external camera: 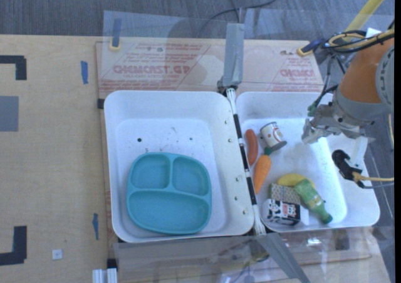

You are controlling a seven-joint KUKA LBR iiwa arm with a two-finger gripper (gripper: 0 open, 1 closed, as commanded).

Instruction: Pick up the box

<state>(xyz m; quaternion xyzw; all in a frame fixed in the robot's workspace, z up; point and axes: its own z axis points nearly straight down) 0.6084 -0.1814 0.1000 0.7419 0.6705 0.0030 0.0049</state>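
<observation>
The box [284, 206] is small, with a black-and-white pattern. It lies near the front edge of the right bin [360, 210], touching a green bottle [313, 199] on its right. My gripper [316, 131] hangs over the far right part of that bin, well behind the box and to its right. It points down under the grey wrist and orange band [366, 78]. Nothing shows in its grasp.
The right bin also holds an orange carrot [262, 172], a reddish sausage [251, 145], a small can [271, 136] and a yellow piece [290, 180] just behind the box. A teal divided plate [169, 193] lies in the left bin [125, 119]. Cables hang by the arm at right.
</observation>
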